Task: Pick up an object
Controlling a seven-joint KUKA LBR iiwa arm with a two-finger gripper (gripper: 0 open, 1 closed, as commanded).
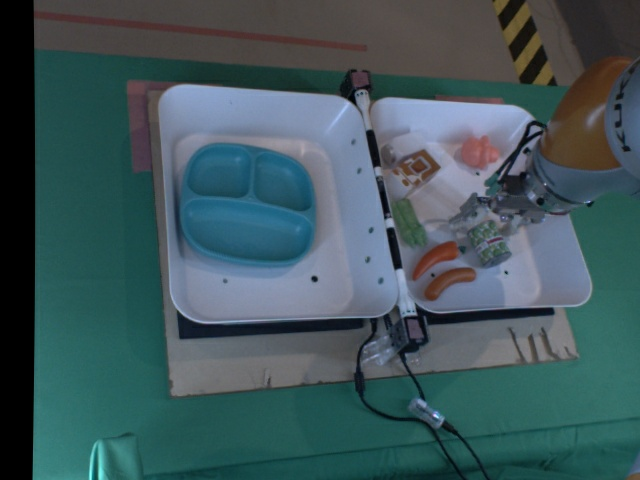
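Gripper low over the can, no lift yet

In the right bin (560, 268), the gripper (487, 220) sits at the can (489, 244), its fingers spread on either side of the top; a firm hold I cannot tell. The can rests on the bin floor, two sausages (442, 271) at its 8 o'clock; closing and lifting remain

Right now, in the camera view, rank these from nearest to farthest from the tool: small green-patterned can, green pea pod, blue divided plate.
1. Small green-patterned can, right at the tool.
2. Green pea pod, same bin, near the divider.
3. Blue divided plate, in the other bin.
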